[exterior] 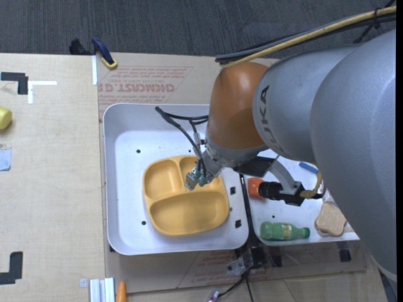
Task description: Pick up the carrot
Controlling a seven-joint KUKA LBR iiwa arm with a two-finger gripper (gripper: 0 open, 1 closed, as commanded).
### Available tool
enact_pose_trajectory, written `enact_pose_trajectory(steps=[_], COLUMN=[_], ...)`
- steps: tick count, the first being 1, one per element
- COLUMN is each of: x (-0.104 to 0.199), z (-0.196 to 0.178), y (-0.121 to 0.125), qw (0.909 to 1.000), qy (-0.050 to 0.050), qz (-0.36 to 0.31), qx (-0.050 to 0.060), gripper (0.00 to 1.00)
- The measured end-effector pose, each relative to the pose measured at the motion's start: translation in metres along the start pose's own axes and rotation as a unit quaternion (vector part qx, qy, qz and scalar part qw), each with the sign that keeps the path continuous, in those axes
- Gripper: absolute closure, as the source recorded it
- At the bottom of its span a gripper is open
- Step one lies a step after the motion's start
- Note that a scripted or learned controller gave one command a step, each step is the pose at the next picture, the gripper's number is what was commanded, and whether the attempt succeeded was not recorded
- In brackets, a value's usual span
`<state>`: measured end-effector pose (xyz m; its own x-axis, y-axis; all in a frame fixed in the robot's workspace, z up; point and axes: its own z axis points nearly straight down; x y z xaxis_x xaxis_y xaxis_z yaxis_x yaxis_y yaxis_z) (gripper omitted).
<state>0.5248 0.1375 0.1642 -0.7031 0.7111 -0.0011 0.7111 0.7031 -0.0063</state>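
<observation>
The arm (302,106) is seen reaching in from 3 o'clock across the right bin (283,212) and into the left bin (126,168). The end effector (198,178) is held low over the yellow plate (189,212), at the small compartment toward the plate's 1 o'clock, close to the divider. Whether it is open or closed cannot be told, and nothing is seen gripped in it. Whether the plate is touched cannot be told either.

The carrot (254,186) is seen as a small orange thing in the right bin, just beside that bin's wall at 9 o'clock and partly hidden by the arm. It is placed at 3 o'clock from the end effector, apart from it, with the wall between the bins in between.

A green bottle (284,231) is laid on its side at 5 o'clock from the carrot. A slice of bread (330,220) is found at 3 o'clock from the bottle. Both bins are carried by the desk (50,200).
</observation>
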Motion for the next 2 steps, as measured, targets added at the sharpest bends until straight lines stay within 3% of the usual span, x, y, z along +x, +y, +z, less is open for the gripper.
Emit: enact_pose_trajectory(steps=[1, 2], x=[-0.01, 0.028], z=[-0.026, -0.02], y=[-0.077, -0.013], qw=[0.9881, 0.9854], qy=[0.001, 0.001], qz=[0.154, 0.17], qx=[-0.001, -0.001], gripper=[1.0, 1.0])
